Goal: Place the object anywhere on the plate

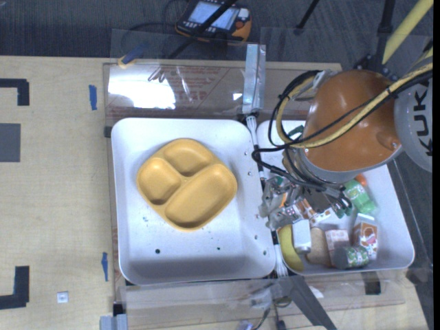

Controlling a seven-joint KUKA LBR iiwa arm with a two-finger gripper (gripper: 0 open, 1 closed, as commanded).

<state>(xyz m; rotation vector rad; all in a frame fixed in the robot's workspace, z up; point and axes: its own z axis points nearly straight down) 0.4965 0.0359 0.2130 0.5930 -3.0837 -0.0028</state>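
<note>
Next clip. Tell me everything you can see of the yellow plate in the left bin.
The yellow plate is a rounded, squarish dish with a matte plastic look, split by raised ridges into three compartments: two smaller ones toward the far side and one larger toward the near side. It lies flat, right side up, turned at a slant to the left bin, roughly in the middle of the bin's white floor. All three compartments hold nothing, and only the bin floor touches it.

Two shallow white bins, left bin (130,253), right bin (402,249), one yellow plate (187,183) with three compartments in the left bin, one arm (350,122), a heap of small food items (337,236) in the right bin, too jumbled to count
</note>
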